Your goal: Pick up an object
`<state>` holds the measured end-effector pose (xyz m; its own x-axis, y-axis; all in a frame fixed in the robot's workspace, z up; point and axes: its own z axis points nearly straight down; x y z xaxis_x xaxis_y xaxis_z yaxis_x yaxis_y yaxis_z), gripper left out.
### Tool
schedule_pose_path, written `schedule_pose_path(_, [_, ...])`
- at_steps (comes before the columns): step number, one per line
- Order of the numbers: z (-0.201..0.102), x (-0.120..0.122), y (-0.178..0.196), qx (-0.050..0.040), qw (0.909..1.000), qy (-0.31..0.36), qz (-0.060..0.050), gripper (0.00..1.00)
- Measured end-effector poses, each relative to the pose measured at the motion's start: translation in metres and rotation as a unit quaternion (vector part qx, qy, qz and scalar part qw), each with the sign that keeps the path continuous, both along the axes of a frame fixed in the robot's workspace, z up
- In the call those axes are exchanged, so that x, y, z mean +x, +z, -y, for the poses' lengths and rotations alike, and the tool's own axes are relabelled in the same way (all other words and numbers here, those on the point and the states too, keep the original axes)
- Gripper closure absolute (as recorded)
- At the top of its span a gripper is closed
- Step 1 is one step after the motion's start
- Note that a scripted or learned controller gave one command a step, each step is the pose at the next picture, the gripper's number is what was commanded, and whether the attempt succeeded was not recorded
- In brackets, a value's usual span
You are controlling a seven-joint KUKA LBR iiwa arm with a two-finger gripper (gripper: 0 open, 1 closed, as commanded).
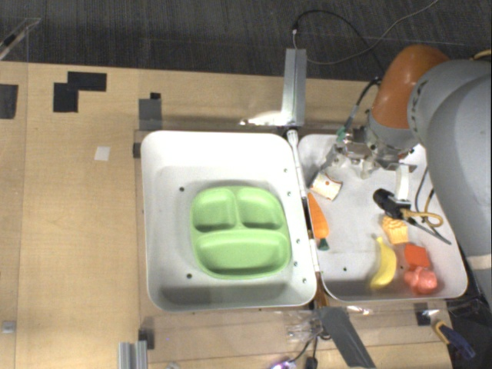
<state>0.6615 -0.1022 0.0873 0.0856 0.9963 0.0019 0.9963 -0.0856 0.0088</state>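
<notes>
My gripper (356,158) hangs over the back part of the right bin (350,271), below the orange-banded wrist. Just left of and in front of it lies a small white piece with a tan edge (327,187); I cannot tell whether the gripper touches it. An orange carrot (317,217) lies along the bin's left wall. A yellow banana (384,264) sits near the front, with a small yellow cube (395,231) behind it. At the front right are an orange block (416,255) and a pink-red round thing (421,280).
The left bin (165,206) holds a green divided plate (240,231) in its middle. A raised rim separates the two bins. The grey arm covers the right bin's back right corner. A metal post (294,91) stands behind the bins.
</notes>
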Motion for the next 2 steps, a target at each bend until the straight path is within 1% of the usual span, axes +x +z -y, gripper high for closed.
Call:
schedule_pose_path(1, [-0.008, -0.020, 0.086, -0.0015, 0.9967, 0.081, -0.001, 0.00])
schedule_pose_path(2, [0.051, 0.009, 0.041, -0.0019, 0.9944, 0.106, -0.002, 0.00])
